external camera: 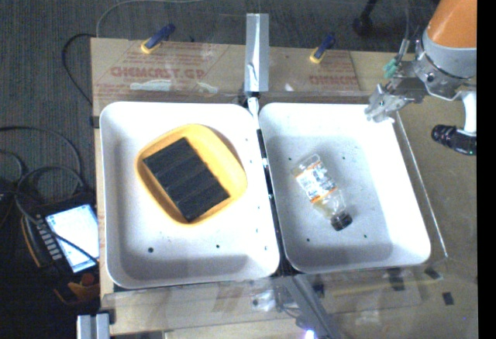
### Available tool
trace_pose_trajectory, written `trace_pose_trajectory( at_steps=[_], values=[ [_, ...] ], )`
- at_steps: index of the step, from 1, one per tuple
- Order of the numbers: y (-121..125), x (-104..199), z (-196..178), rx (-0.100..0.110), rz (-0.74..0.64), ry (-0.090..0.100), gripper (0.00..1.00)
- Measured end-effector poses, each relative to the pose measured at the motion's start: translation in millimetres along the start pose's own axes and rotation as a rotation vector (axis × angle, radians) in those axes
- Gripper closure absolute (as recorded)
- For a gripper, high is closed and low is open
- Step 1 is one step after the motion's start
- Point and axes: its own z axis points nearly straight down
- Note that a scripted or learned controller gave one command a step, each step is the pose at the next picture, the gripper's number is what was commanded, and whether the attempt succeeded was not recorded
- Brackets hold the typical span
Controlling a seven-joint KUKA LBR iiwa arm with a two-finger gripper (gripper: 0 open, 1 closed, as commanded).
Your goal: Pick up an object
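Inside right bin [403,198] lies bottle [322,190]; left bin [116,205] holds yellow dish [225,147].

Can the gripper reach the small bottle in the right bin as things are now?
Probably yes. The gripper hangs over the right bin's far corner, and the small bottle lies alone on the bin floor, with nothing over it or beside it to block a descent.

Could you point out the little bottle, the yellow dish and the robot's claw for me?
Bottle [322,190]: camera view, on its clear body, right bin.
Yellow dish [225,147]: camera view, on its bare rim, left bin.
Gripper [381,107]: camera view, at its fingertips, over the right bin's far corner.
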Motion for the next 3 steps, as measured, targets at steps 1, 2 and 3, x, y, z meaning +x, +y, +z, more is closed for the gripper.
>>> trace_pose_trajectory(
  at_steps=[1, 2, 3],
  values=[
    [-22.6, 43.7, 147.1, -0.001, -0.289, 0.002, 0.00],
    [-80.0, 65.3, 169.9, -0.025, -0.374, -0.011, 0.00],
    [38.4, 54.7, 130.2, -0.004, -0.324, -0.002, 0.00]
  ],
)
